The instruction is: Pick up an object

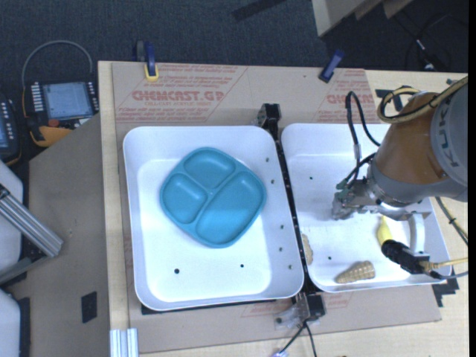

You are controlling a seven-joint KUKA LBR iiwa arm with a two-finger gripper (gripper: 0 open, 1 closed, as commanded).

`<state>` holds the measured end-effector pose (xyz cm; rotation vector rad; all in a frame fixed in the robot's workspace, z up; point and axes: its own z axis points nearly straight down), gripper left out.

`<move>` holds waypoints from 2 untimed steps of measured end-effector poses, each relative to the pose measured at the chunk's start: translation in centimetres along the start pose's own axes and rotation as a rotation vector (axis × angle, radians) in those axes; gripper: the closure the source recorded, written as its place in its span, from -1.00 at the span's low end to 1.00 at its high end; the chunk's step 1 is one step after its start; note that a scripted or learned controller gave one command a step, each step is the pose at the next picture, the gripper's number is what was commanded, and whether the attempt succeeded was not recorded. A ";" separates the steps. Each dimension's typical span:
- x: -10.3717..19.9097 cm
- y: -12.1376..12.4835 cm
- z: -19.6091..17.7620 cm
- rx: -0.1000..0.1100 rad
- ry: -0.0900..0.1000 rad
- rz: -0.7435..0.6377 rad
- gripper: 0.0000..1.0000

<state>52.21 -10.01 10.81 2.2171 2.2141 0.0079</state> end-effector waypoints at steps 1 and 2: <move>0.4 -0.2 -4.4 0.004 0.001 -0.002 1.00; 0.4 0.1 -9.7 0.002 0.000 -0.003 1.00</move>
